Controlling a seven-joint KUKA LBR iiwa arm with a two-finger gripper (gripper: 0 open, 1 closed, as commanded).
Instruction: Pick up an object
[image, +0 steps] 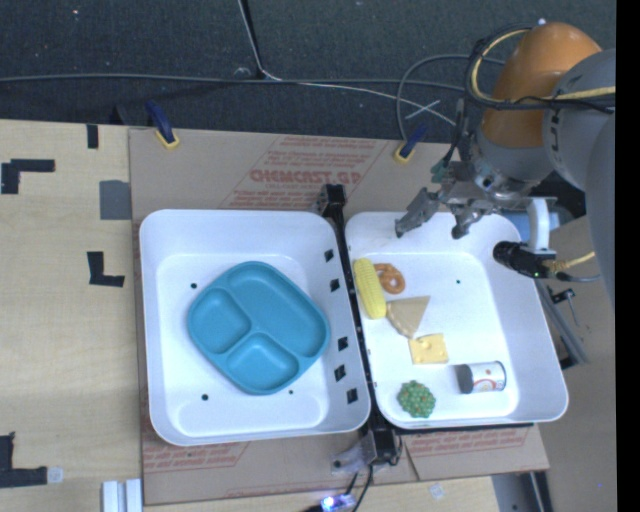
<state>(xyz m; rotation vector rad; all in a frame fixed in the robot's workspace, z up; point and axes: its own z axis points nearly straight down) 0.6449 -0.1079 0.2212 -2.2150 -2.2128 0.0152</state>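
Nearest in the right bin, a landmark for all the pickable items, sit broccoli and a small can; beyond them cheese, a wedge, corn and a pretzel. Farthest, the gripper hovers above the bin's back rim, fingers spread wide, carrying nothing, presumably poised to descend.

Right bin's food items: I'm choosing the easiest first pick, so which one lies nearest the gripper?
The pretzel, at the bin's far end beside the corn, lies nearest the open gripper. The cheese and broccoli lie farther toward the near end.
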